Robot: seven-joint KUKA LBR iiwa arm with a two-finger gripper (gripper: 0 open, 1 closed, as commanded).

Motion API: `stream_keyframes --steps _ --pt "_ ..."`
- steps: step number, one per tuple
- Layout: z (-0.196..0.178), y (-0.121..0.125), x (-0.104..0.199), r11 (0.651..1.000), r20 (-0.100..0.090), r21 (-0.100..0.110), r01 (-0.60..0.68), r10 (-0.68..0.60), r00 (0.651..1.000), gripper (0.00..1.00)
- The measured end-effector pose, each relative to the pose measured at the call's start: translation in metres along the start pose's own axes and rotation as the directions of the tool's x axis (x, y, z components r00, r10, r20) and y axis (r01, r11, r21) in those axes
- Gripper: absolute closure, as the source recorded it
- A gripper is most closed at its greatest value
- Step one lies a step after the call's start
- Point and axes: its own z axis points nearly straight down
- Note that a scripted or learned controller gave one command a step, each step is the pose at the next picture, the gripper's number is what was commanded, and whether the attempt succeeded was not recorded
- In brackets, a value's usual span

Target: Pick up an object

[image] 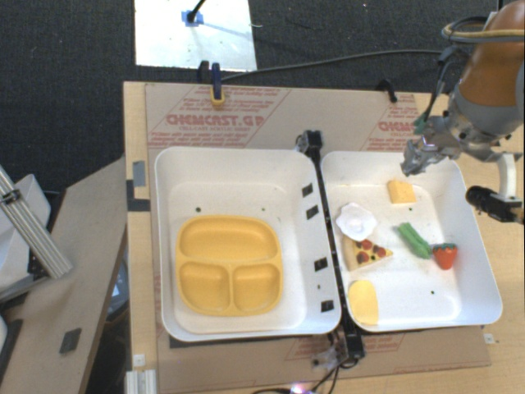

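The right bin (472, 253) holds several toy foods: a yellow cheese block (401, 191) at the back, a white fried egg (356, 220), a pizza slice (366, 254), a green bean pod (413, 240), a red strawberry (445, 256) and a pale yellow oval piece (363, 301) at the front. My gripper (415, 162) hangs over the bin's back edge, just above and behind the cheese block, apart from it. Nothing shows between its fingers.
The left bin (176, 179) carries a yellow divided tray (230, 264). A black clamp (310, 143) sits where the bins meet at the back. A cable runs across the cardboard behind the bins. A blue and yellow clamp (216, 84) stands at the cardboard's back edge.
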Motion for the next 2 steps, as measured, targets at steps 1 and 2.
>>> stream_keyframes --steps 1,2 --pt "0.009 0.005 0.046 1.000 0.000 -0.001 -0.001 0.001 1.000 1.00" --pt "0.007 0.010 0.105 1.000 -0.001 0.000 0.002 -0.002 1.000 1.00"
